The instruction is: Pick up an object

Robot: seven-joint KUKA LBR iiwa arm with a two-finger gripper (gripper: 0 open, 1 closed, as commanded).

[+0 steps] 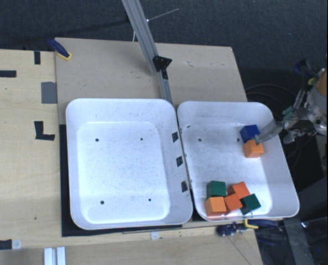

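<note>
The arm (318, 101) enters at the right edge of the camera view, with a little of its wrist showing, pale and partly cut off by the frame. From there the gripper (268, 131) slants down and to the left as a thin grey finger. Whether the jaws stand apart or together cannot be made out.

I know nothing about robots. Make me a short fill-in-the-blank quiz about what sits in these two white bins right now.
1. All the blocks lie in the ___ bin as the camera sees it.
2. The blue block touches a block coloured ___.
3. The cluster near that bin's front edge holds two green blocks, such as the green block, and ___ orange ones.
4. The gripper reaches in beside the ___ block.

Missing words: right; orange; three; blue
</note>
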